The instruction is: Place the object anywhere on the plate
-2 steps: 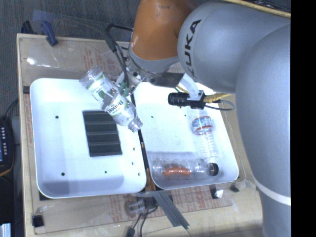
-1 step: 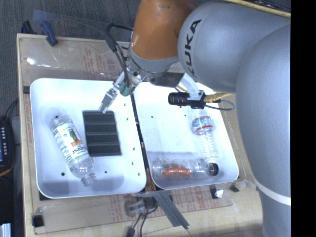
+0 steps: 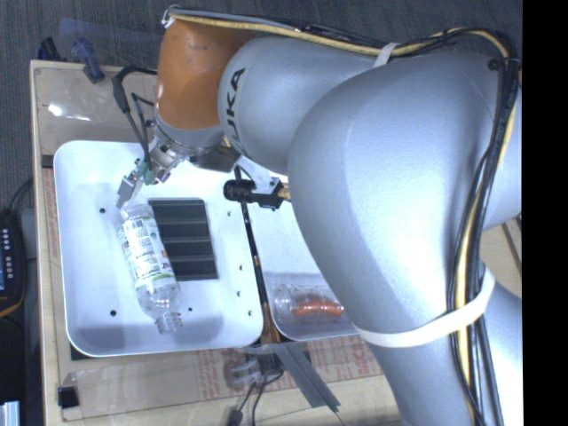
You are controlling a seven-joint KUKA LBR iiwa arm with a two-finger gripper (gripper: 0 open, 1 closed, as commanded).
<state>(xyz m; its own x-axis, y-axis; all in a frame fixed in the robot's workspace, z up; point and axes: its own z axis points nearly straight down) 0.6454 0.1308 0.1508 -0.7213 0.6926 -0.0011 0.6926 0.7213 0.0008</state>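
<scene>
The bench is being viewed from above at a slant, with two shallow white bins set side by side on it. The left bin is holding a clear plastic bottle, which is lying on its side with a printed label around its middle and its cap end turned toward the near rim. Just beside the bottle, and seemingly touching it along one edge, a dark ribbed rectangular plate is lying flat on the bin floor. The grey arm is being extended across from the right, so that much of the right bin is being covered by it; the orange band is showing above the wrist. The gripper is being held low over the far part of the left bin, just above the upper end of the bottle and near the far corner of the plate. Whether its tips are apart or closed cannot be told. In the uncovered near part of the right bin, a small orange object is being seen lying on the floor, well apart from the plate.
</scene>
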